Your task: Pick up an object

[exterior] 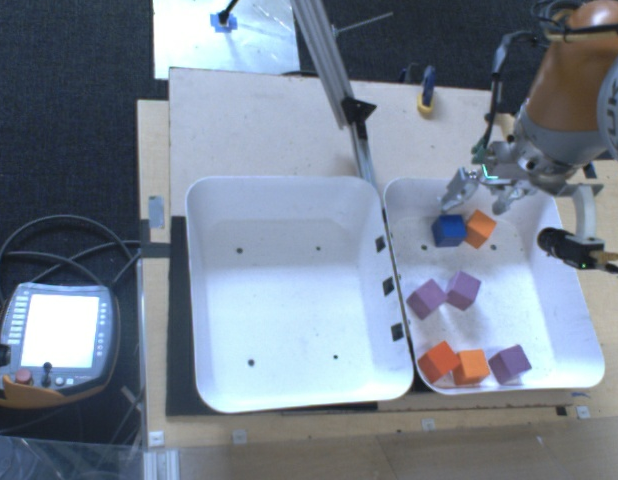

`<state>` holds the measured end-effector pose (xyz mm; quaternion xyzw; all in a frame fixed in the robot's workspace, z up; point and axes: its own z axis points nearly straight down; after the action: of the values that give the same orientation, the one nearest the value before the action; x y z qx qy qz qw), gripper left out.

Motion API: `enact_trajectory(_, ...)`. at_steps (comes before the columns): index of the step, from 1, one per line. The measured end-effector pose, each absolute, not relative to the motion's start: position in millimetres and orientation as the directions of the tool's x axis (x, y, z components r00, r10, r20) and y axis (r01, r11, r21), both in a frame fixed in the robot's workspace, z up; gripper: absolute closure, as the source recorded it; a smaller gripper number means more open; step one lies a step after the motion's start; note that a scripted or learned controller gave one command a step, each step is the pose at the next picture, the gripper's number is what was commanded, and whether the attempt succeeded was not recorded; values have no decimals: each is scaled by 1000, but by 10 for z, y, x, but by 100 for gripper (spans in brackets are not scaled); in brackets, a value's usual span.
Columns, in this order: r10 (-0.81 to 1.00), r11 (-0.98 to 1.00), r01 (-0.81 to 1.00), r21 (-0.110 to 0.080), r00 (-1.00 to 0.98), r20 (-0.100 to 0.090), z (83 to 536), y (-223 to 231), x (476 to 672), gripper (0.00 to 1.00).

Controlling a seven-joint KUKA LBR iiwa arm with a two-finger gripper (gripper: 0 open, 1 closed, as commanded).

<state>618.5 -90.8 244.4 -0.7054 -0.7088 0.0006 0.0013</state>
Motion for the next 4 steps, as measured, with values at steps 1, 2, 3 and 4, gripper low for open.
enact_trajectory(1,1000,4,1000,1,-4,0,2465,-910,6192,0)
enact_trajectory(2,1000,2,1000,-4,-2,0,1943,-920,6087,0)
enact_trajectory(3,1000,2,1000,-5,-2,1,1315,-919,6088,0)
enact_trajectory(4,1000,3,1000,-3,-3,0,879,-915,6084,0)
